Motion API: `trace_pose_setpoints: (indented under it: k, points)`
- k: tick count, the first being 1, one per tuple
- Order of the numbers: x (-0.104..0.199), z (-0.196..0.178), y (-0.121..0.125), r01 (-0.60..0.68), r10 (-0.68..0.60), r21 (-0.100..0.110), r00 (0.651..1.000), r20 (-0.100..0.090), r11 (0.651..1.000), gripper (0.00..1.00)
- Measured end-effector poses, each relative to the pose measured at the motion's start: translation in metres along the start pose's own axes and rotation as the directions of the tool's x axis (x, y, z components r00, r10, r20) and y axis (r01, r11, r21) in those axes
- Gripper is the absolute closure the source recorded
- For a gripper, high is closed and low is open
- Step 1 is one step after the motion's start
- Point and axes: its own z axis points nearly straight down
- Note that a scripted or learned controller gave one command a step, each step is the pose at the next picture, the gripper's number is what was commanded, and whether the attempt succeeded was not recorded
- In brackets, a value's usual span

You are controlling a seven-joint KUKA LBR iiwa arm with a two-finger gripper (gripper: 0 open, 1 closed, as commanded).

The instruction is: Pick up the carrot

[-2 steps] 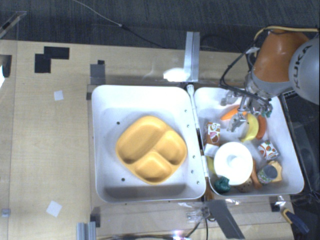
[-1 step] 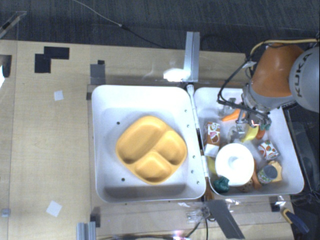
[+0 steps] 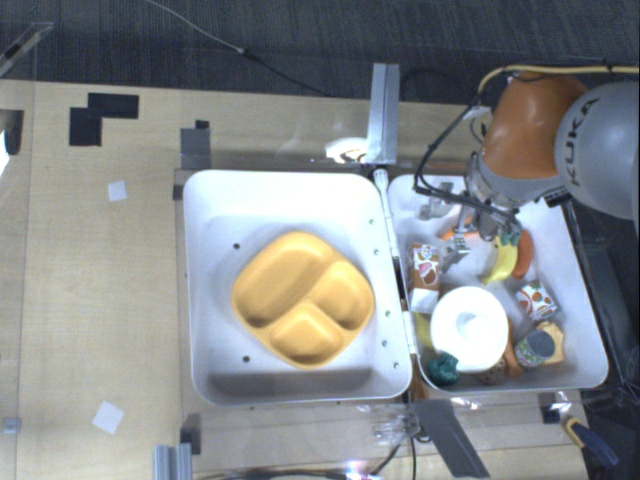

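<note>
The carrot (image 3: 526, 250) is a short orange piece in the right bin (image 3: 585, 298). It lies against the right side of a yellow banana (image 3: 503, 262). My gripper (image 3: 472, 230) hangs below the orange wrist band, over the upper middle of that bin. It stands just left of the banana and carrot, and its tip is close to them. The arm's body hides the back part of the bin.
A white round bowl (image 3: 470, 326) fills the bin's middle, with a teal object (image 3: 443, 368) at its lower left. Patterned cups (image 3: 427, 265) (image 3: 535, 298) and a grey-lidded yellow item (image 3: 538, 346) crowd around it. The left bin (image 3: 215, 218) holds a yellow divided plate (image 3: 302, 296).
</note>
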Motion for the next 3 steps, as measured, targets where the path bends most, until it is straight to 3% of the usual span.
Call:
trace_pose_setpoints:
  k: [1,2,3]
  points:
    - [0.082,-0.004,0.003,-0.095,0.095,0.000,0.995,-0.002,0.995,0.00]
    - [0.028,-0.088,-0.099,-0.082,0.082,0.007,0.997,0.006,0.997,0.00]
    - [-0.005,-0.040,-0.055,0.000,0.000,-0.001,1.000,-0.003,1.000,0.00]
